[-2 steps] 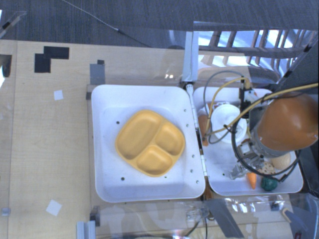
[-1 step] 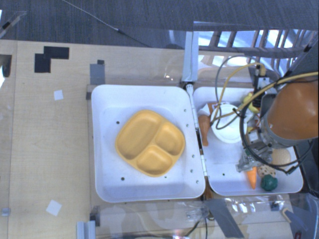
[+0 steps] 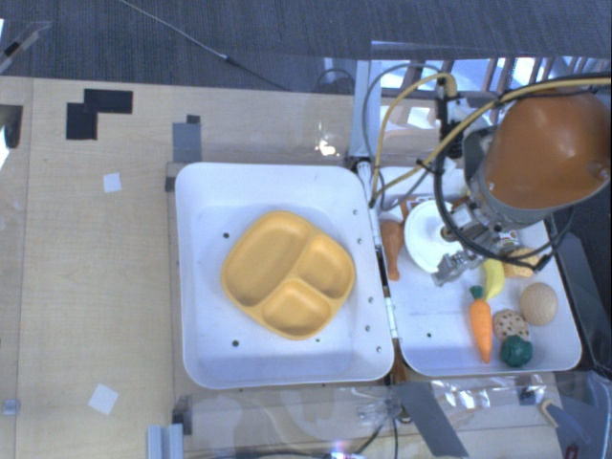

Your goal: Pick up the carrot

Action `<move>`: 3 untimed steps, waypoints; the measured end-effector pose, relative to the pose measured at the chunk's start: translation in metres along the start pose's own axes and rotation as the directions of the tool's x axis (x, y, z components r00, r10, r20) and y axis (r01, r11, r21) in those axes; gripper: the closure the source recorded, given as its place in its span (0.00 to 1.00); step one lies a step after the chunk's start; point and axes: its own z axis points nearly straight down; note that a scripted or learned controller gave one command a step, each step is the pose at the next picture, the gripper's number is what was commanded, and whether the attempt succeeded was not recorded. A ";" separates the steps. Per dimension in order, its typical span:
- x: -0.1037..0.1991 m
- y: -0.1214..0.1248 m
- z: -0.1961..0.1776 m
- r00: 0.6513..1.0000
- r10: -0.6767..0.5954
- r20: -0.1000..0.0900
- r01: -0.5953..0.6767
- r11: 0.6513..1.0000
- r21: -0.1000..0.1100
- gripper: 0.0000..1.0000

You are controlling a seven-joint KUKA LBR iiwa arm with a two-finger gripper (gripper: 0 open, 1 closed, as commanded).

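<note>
White plastic makes up the two shallow bins, set side by side on a pale wooden bench. At nine o'clock sits the left bin, holding one yellow plate — matte, rounded at the corners, split into three compartments. At three o'clock sits the right bin, holding the small food items.

One carrot lies in the right bin toward five o'clock of it, tapered and smooth, orange with a green top, its point aimed at six o'clock. Just beside it, at its three o'clock, are one speckled cookie and one dark green lump. One beige egg-shaped item rests a little above those, and one small yellow banana lies at the carrot's twelve o'clock. One white round plate and one reddish-brown long piece sit against the bin's nine o'clock side.

One arm reaches in from three o'clock, its orange band glossy and domed, with yellow and black cables looping off it. The gripper hangs over the right bin, near the carrot's top but apart from it — I cannot tell how it is set.

Dark grey carpet runs along twelve o'clock; black squares mark the bench at ten o'clock.
</note>
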 end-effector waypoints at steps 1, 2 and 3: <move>0.004 0.072 0.078 0.998 -0.058 0.004 0.058 0.998 -0.010 1.00; 0.002 0.067 0.065 0.998 -0.061 0.002 0.061 0.998 0.001 1.00; -0.103 0.034 -0.001 0.997 -0.078 0.001 0.078 0.997 0.003 1.00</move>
